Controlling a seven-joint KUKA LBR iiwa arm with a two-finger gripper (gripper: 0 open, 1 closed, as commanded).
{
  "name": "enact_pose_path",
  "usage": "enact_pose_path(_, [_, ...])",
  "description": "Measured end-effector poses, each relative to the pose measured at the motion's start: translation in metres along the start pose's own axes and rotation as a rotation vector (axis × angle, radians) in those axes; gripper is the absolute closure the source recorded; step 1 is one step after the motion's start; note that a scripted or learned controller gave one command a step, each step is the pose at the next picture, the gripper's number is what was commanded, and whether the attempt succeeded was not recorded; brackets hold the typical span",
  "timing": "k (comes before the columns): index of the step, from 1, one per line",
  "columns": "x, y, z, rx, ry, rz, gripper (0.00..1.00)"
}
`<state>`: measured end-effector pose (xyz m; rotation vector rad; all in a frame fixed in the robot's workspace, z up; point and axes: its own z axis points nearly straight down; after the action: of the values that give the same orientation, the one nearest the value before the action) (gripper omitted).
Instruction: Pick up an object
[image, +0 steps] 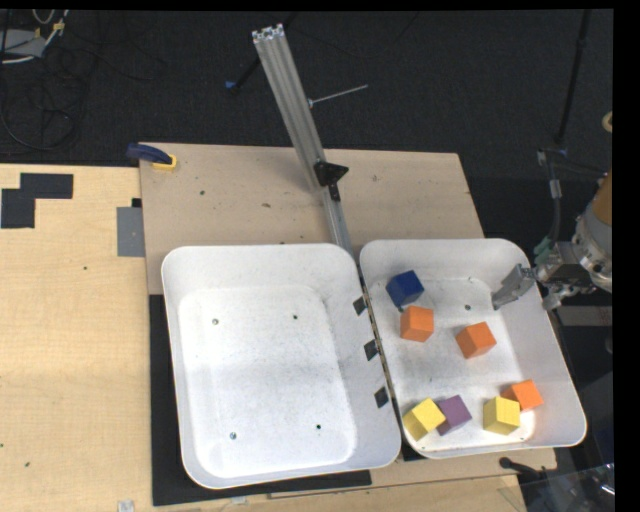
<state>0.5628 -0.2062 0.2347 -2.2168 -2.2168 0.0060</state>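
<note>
Lab: bench, aluminium rail

Two white bins sit side by side. The right one holds seven blocks: three orange, two yellow, one blue, one purple.

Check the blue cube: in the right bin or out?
In. The blue cube sits on the floor of the right bin, near its upper left corner, above an orange cube.

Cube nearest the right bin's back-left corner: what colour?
Blue. The small blue cube sits by the right white bin's back-left corner, clearest in the camera view.
</note>
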Motion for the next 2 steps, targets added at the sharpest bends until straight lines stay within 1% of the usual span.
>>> enact_pose_path(1, [0.000,0.008,0.048,0.000,0.001,0.001,0.00])
enact_pose_path(2, [-0.001,0.008,0.093,0.000,0.000,0.000,0.00])
